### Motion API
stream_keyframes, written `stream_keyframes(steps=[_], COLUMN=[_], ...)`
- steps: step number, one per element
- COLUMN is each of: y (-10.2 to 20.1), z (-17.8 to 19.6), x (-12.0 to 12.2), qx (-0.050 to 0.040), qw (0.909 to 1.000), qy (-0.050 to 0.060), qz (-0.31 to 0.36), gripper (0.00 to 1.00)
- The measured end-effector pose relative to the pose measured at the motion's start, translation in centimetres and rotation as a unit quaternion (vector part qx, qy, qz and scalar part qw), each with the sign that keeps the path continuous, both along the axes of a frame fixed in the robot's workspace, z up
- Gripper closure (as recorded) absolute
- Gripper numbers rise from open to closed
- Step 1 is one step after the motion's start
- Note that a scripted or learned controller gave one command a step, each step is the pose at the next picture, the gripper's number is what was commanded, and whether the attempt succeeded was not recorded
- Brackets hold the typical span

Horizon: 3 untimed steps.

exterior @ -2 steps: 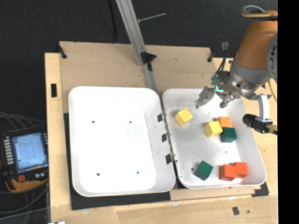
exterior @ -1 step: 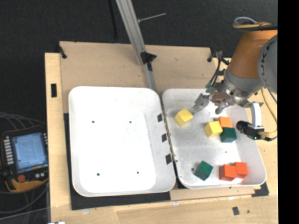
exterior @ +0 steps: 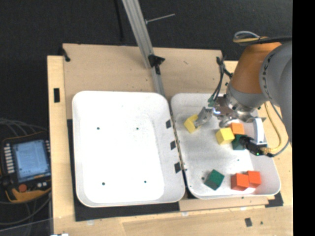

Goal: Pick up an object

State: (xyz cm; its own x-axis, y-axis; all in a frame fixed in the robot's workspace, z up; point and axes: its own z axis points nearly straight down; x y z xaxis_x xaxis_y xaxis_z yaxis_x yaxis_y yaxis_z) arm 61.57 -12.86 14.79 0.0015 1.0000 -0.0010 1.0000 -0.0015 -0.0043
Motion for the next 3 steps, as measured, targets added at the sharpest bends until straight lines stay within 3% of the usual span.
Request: stream_keyframes(steps=[1, 2, 3], y=[-0.1, -0.2, -1.4], z=[-5.1, -3.8, 1.7], x=[0.0, 0.1, 0.3], qx=[-0.0005, -0.0003, -0.0005], qw=[1.0000, 1.0000, 1.0000], qy=[-0.002, -0.005, -0.005], qz=[0.000, -0.003, 0.000], gripper=[0.00, 1.00, 1.00])
